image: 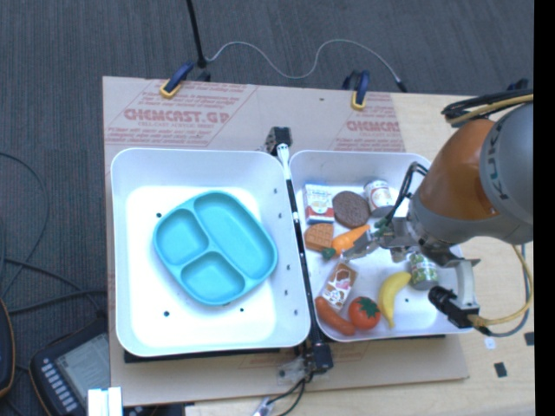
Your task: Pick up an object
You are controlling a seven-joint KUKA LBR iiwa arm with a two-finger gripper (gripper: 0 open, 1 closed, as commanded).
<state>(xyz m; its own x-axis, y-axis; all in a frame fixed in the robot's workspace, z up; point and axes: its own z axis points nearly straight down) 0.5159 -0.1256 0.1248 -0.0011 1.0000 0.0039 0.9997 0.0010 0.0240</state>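
Observation:
The right bin (408,165) holds several toy foods. Among them are an orange carrot (349,239), a brown round patty (351,206), a yellow banana (395,295) and a red tomato (364,312). A small carton (319,202), a tin can (377,193), a waffle-like square (319,235) and a bottle-shaped pack (341,284) lie there too. My gripper (380,235) hangs low over the middle of this bin, just right of the carrot's tip. The wrist hides its end. A green can (423,271) lies under the arm.
The left bin (130,232) holds a blue divided plate (215,245). A red sausage shape (333,317) lies at the right bin's front rim. The arm's grey and orange body (468,189) covers the right bin's right side. Clamps (178,78) hold the cardboard at the back.

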